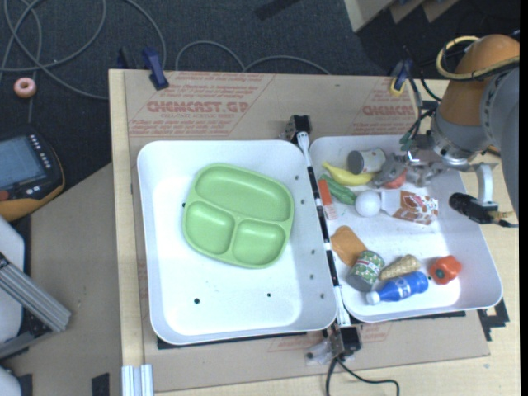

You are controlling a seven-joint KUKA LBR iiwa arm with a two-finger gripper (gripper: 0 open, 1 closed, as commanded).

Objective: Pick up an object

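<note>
While the arm (pixel 474 81) reaches in from the right, its gripper (pixel 410 165) sits low over the right bin's (pixel 483 250) far end, just beside the banana (pixel 347 174) & grey can (pixel 365 159); can't tell its state or whether it has anything. Right bin also holds white ball (pixel 368 204), snack packet (pixel 417 207), blue bottle (pixel 401 288), cone (pixel 401 266), red piece (pixel 445 270). Left bin (pixel 165 287) has green divided plate (pixel 238 214)

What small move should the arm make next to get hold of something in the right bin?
Probably a short, straight descent. The gripper sits low at the far side of the shallow white right bin, by the yellow toy banana and grey cylinder; nothing visibly sits in it yet.
</note>
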